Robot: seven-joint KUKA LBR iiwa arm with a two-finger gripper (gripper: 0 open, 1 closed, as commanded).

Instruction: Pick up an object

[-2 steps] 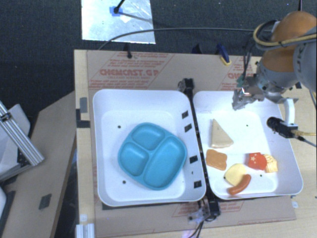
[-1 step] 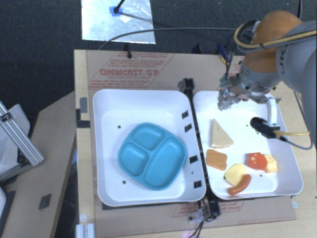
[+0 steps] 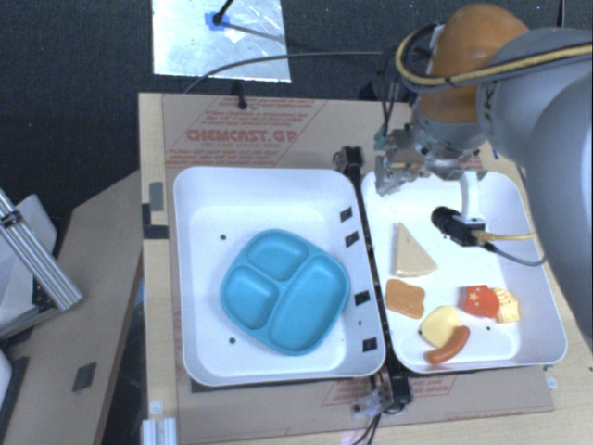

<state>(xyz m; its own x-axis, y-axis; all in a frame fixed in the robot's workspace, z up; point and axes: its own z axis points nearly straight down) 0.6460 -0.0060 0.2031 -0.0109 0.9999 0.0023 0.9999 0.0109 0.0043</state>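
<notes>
My gripper (image 3: 400, 170) hangs over the far left corner of the right bin (image 3: 528, 341), under the orange band of the arm. It is above and apart from the toy foods, with nothing seen in it. In that bin lie a pale wedge of sandwich (image 3: 411, 251), a brown toast slice (image 3: 405, 298), a red box of fries (image 3: 487, 302), a yellow lemon-like piece (image 3: 439, 323) and a red-orange sausage (image 3: 447, 345). The wedge is the piece closest to the gripper, a little toward the front.
The left bin (image 3: 204, 230) holds a blue divided plate (image 3: 284, 290). A black fitting with a yellow cable (image 3: 460, 227) sits over the right bin's far part. The black-tabbed divider (image 3: 359, 248) runs between the bins. A foil sheet (image 3: 220, 24) lies beyond the bench.
</notes>
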